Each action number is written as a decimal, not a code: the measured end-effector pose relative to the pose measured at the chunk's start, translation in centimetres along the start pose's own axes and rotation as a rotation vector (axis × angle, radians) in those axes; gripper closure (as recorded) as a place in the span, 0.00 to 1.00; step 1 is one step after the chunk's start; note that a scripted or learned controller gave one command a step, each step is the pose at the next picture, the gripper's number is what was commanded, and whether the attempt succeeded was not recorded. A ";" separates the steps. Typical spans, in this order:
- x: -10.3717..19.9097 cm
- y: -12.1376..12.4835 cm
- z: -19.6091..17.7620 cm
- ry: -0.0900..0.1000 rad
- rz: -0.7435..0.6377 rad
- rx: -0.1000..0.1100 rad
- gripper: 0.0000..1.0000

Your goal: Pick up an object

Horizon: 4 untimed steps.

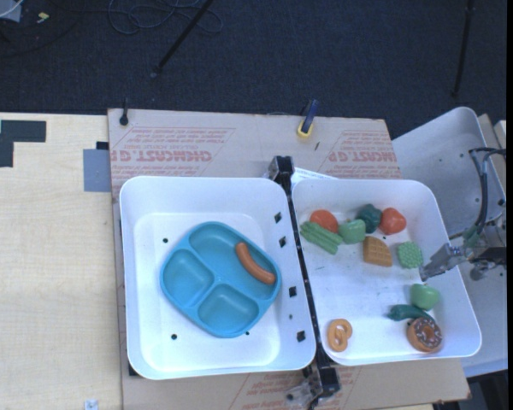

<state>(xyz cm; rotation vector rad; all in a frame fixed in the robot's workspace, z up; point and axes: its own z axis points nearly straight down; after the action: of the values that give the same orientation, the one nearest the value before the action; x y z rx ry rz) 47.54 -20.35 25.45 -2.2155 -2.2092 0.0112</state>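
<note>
Bins, two, blue plate, one, sausage, one.

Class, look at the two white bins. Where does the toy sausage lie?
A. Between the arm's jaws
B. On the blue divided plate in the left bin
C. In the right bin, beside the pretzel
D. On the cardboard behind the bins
B: the sausage rests on the blue divided plate in the left bin, apart from the toys in the right bin.
</note>
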 end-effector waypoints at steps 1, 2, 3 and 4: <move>0.0 0.2 -0.6 -0.002 -0.003 -0.011 0.00; 0.8 0.8 5.4 0.000 -0.005 -0.006 0.00; 0.9 -0.2 10.5 0.000 -0.004 -0.006 0.00; 0.4 0.0 16.6 -0.001 -0.004 -0.008 0.00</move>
<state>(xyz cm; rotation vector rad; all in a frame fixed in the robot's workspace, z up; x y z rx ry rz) 47.34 -19.89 8.84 -2.2151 -2.2181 0.0037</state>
